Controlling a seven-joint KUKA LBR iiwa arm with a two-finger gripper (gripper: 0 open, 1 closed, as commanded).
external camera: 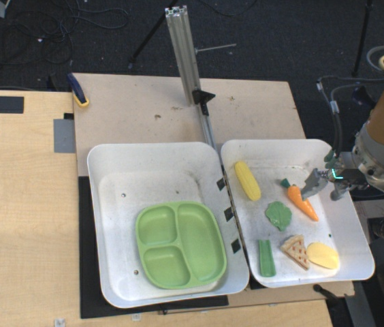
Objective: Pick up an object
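The right bin [274,152] holds a yellow corn cob [247,180], an orange carrot [302,202], a green broccoli piece [278,215], a green stick [266,258], a sandwich wedge [295,251] and a yellow lemon-like piece [323,255]. My gripper [325,184] hangs over the bin's right side, just right of the carrot's top. Its fingers are spread apart with nothing between them.
The left bin [110,176] carries a green divided plate [178,244]. An upright aluminium post [184,53] stands behind the bins. The grey arm [376,148] comes in from the right edge. A wooden bench top lies to the left.
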